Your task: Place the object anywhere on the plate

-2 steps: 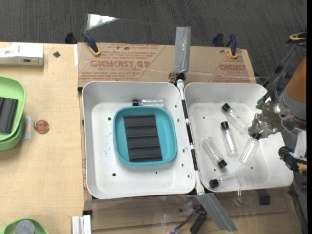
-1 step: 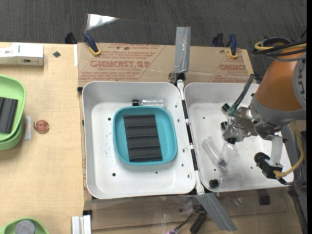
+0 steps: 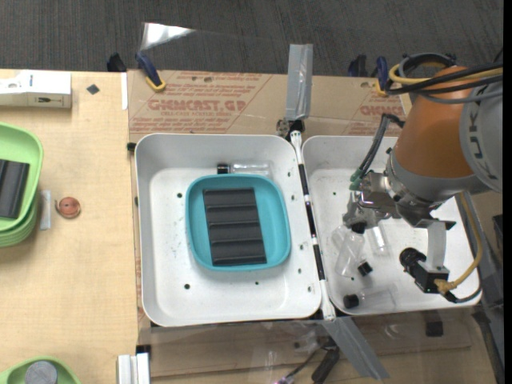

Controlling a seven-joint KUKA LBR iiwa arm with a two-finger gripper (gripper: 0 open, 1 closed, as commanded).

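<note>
My fingers (image 3: 358,250), whose spread I cannot tell, hang low in the right bin (image 3: 462,306), well right of the teal plate (image 3: 278,214), apparently seeking a clear object (image 3: 346,246) I barely discern.

Teal plate (image 3: 238,223), squarish with rounded corners, lying flat in the middle of the left bin (image 3: 160,214). Topped with a black ribbed slab (image 3: 234,225), four ridges, tilted a touch off the plate's edges. Over in the right bin (image 3: 328,174), well apart from the plate: a clear plastic object (image 3: 350,250), see-through, hard to make out, lying on the bin floor toward the plate-side wall.
</note>
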